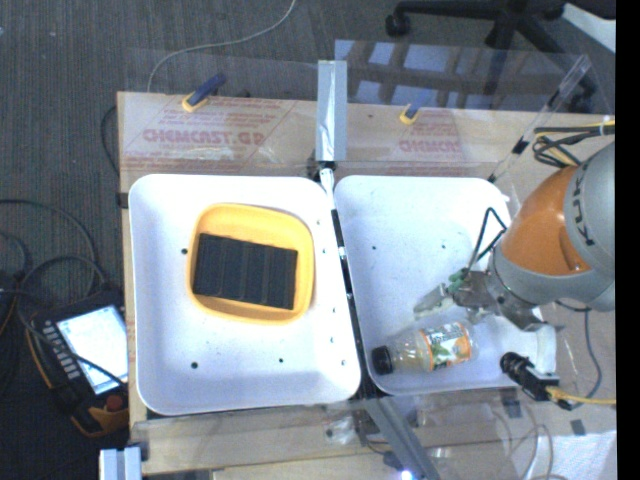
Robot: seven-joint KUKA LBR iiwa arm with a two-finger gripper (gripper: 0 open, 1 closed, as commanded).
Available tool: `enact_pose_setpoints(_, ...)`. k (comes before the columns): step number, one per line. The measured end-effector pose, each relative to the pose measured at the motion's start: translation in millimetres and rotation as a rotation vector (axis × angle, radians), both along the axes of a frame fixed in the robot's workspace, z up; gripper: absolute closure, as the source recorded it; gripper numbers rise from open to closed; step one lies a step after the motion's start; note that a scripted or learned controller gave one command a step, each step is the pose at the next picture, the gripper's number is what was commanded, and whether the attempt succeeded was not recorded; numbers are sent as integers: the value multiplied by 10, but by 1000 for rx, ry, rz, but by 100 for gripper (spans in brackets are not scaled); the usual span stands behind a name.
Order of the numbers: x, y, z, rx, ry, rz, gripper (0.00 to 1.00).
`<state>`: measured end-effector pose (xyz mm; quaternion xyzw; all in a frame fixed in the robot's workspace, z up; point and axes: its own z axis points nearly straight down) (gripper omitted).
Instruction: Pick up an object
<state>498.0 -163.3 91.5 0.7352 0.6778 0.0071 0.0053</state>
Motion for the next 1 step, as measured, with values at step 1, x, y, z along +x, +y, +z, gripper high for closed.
enact_pose_setpoints(1, 0, -1, 0, 0, 0, 0, 0)
